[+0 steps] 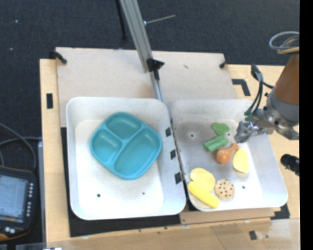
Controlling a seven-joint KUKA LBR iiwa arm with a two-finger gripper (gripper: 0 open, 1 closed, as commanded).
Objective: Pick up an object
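Observation:
The right bin (pixel 261 191) holds several toy foods: a green piece (pixel 218 137), an orange pear-like piece (pixel 226 153), a yellow slice (pixel 241 161), a yellow banana-like piece (pixel 202 186) and a chocolate-chip cookie (pixel 225 189). My gripper (pixel 242 132) hangs over the right bin, just right of the green piece and above the yellow slice. Nothing shows between its fingers.
The left bin (pixel 83 191) holds a teal divided plate (pixel 126 145). A metal pole (pixel 138 30) slants down from the top to the gap between the bins. A screen device (pixel 8 197) sits off the bench at lower left.

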